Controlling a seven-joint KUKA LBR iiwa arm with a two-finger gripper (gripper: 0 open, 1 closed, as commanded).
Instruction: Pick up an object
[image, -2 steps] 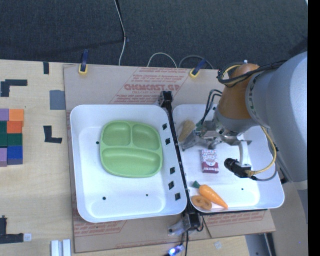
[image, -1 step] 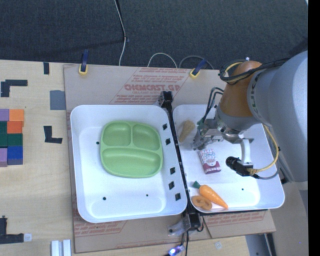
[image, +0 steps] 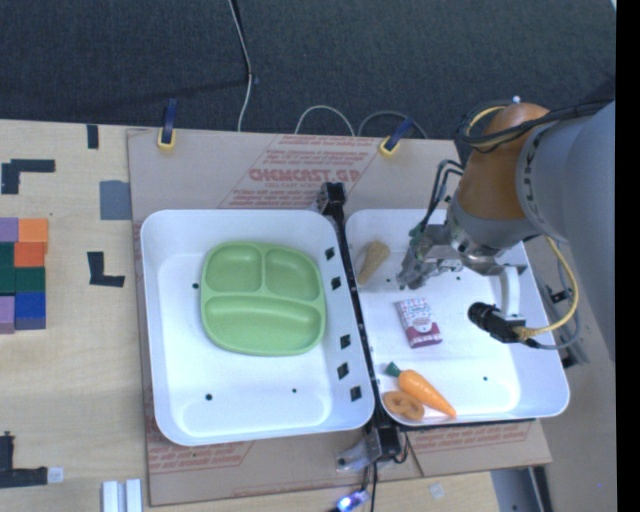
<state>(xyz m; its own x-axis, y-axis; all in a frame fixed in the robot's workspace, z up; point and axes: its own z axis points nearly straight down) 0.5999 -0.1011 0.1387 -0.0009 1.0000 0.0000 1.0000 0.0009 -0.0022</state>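
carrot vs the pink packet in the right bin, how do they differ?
The carrot is orange, tapered and rounded, with a green end; the pink packet is flat, boxy and printed. The carrot lies near the bin's front edge, the packet mid-bin, nearer the pincer. Both lie loose in the right bin.

floor: dark grey carpet (image: 400, 50) | bench: pale wood (image: 70, 390) | cardboard sheet (image: 290, 170) under bins

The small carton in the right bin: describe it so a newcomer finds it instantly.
Start at the right bin, the one the arm reaches into. Near its middle, just below the gripper, lies the small carton. It is the only boxy, printed item; the carrot nearer the front edge is orange and tapered.
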